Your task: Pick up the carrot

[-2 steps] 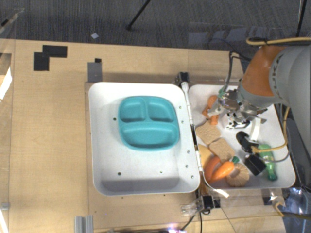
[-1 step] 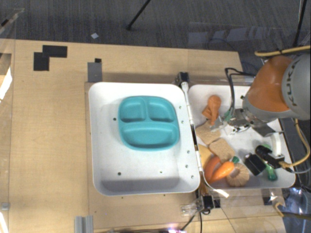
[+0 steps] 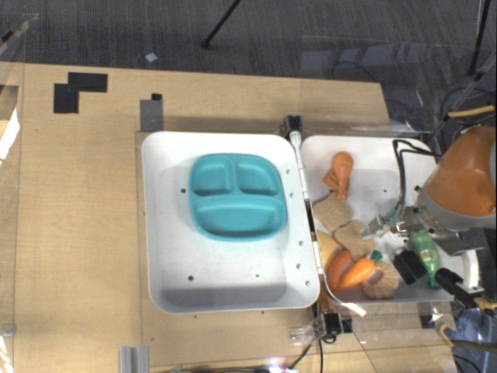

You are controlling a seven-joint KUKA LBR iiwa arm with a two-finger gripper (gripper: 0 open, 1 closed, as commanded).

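Note:
The carrot, orange with a small green top, lies near the front left corner of the right bin. It rests between a round orange piece and a tan round piece. My gripper hangs low over the middle of that bin, up and to the right of the carrot and apart from it. Nothing shows in its grasp. The arm's orange band sits above it at the right.
An orange toy food piece lies at the back of the right bin, with two beige bread-like pieces before it. A green object lies right of the carrot. The left bin holds a teal divided plate.

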